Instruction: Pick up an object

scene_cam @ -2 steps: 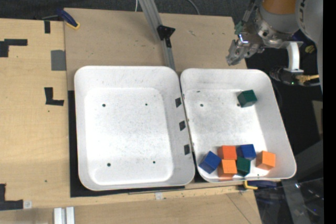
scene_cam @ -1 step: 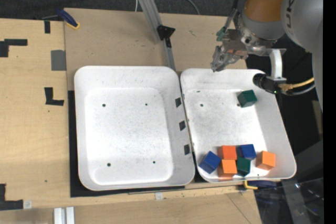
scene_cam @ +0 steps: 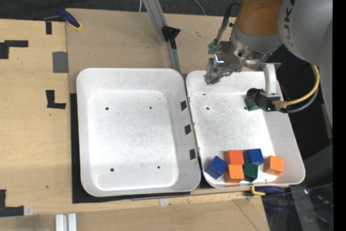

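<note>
Two shallow white bins sit side by side on the bench: the left bin (scene_cam: 132,132) and the right bin (scene_cam: 243,127). Six small blocks are clustered at the near edge of the right bin. From left to right these are a blue block (scene_cam: 216,166), an orange block (scene_cam: 234,157) with a second orange block (scene_cam: 235,172) just in front of it, a second blue block (scene_cam: 254,156) with a dark green block (scene_cam: 250,171) in front of it, and a third orange block (scene_cam: 274,164) set slightly apart at the right end. The arm (scene_cam: 292,8) reaches in from the right, and the gripper (scene_cam: 216,74) hangs above the far left corner of the right bin, well apart from the blocks. Nothing is visible between its fingers; the fingertips appear close together, though at this angle it cannot be told for certain.
</note>
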Controlling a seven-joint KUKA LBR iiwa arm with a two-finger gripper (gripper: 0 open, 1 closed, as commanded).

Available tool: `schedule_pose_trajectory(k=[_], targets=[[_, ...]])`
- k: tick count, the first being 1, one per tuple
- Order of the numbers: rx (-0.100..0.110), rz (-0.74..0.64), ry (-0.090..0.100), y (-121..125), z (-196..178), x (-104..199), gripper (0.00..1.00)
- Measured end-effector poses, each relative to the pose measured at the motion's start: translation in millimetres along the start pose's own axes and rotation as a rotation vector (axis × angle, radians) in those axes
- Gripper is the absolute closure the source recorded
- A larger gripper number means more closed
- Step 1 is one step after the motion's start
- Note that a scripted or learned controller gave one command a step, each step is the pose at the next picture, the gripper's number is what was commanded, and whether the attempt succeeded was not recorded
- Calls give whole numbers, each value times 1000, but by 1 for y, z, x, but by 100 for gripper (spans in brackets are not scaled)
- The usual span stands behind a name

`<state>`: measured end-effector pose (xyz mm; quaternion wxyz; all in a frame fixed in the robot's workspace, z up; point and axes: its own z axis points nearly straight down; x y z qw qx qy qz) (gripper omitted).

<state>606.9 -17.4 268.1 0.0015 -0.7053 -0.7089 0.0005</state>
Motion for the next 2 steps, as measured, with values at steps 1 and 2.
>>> schedule_pose_trajectory(k=[1,2], targets=[[0,-1,0,-25,0,50,100],[1,0,-1,-46,8,88,100]])
